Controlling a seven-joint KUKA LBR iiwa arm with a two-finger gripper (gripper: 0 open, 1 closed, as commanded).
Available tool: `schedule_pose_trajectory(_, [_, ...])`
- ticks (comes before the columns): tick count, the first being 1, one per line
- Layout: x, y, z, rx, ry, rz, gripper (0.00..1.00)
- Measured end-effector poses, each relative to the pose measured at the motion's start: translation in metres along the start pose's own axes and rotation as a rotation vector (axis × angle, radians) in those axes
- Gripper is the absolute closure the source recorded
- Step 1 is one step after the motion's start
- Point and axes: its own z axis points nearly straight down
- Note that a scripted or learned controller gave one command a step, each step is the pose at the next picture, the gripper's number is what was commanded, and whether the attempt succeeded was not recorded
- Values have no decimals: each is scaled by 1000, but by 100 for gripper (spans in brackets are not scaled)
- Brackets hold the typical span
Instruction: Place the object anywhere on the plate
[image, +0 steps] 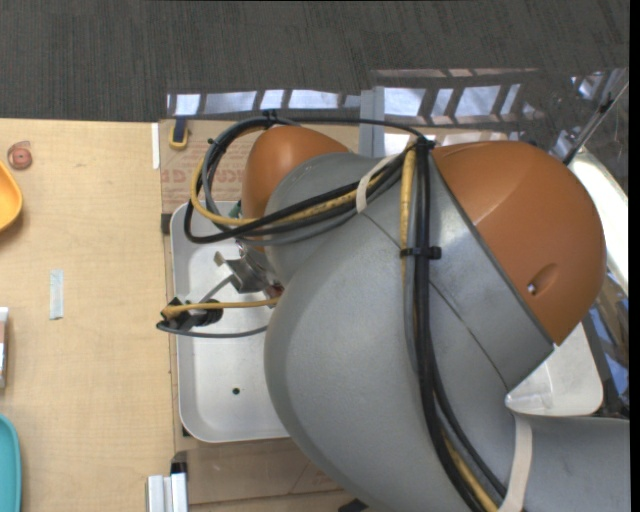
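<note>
Searching for the object and plate yields nothing certain; the arm (420, 330) blocks most of the left bin (215, 400), so progress cannot be judged. Bulky grey links and orange caps lean over that bin, cables looping leftward. The claw's state cannot be told.

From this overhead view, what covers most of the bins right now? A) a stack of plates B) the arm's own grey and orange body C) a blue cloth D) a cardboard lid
B: the arm, grey with orange caps, spreads across the frame, leaving just the left end of a white bin showing beside it.
</note>
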Motion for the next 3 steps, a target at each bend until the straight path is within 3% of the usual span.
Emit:
schedule_pose_trajectory(1, [-37, -24, -120, -1, 0, 13, 0])
schedule_pose_trajectory(2, [-22, -13, -139, -1, 2, 48, 0])
schedule_pose_trajectory(3, [-71, -43, 0, -1, 0, 255, 0])
